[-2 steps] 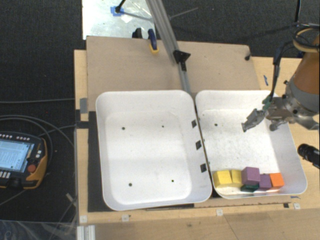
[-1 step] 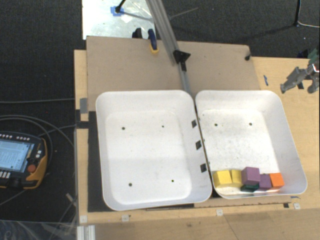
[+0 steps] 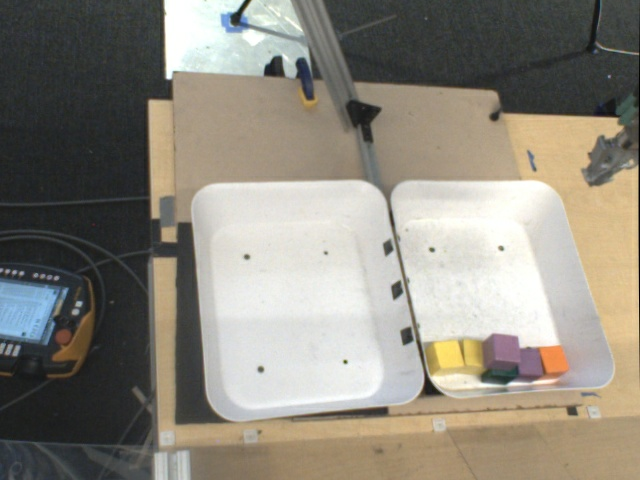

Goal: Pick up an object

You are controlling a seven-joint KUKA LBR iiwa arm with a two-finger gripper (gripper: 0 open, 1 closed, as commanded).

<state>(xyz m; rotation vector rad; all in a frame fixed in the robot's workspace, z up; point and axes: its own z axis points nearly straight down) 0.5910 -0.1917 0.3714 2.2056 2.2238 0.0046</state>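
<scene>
Your gripper [image 3: 612,156], grip state unclear, hangs at the right edge; the blocks [image 3: 497,358] lie below-left, in the right bin's [image 3: 575,258] near corner.

The two bins, the left bin [image 3: 300,298] and the right bin [image 3: 490,268], look like white moulded plastic, smooth with a faint sheen, the floors lightly speckled with grey scuffs. The desk [image 3: 470,443] looks like pale raw wood or board, matt, and a brown sheet [image 3: 260,128] on it resembles cardboard or fibreboard, also matt. The blocks look like matt foam or painted wood: a yellow block [image 3: 446,356], a purple block [image 3: 502,349] and an orange block [image 3: 554,360]. A slanted pole [image 3: 325,43] shines like brushed metal. The floor [image 3: 80,88] looks like dark, rough carpet. The handheld controller [image 3: 40,318] has an orange plastic casing and a glossy screen.
</scene>
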